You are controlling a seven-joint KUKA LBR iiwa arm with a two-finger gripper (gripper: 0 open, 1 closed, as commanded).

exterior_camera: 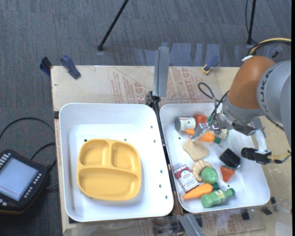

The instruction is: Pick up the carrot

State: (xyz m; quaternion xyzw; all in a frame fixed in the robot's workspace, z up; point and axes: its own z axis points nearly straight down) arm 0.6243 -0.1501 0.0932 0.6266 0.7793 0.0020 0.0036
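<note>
The carrot, orange and tapered, lies near the front of the right bin, beside a green bottle. My gripper hangs over the far middle of that bin, well behind the carrot. A small orange piece sits right under the gripper's tip; I cannot tell whether it is held. The grey arm with its orange band reaches in from the right.
The right bin also holds a silver can, a tan slice, a black block, a red strawberry, a green ball and a red packet. A yellow divided plate lies in the left bin.
</note>
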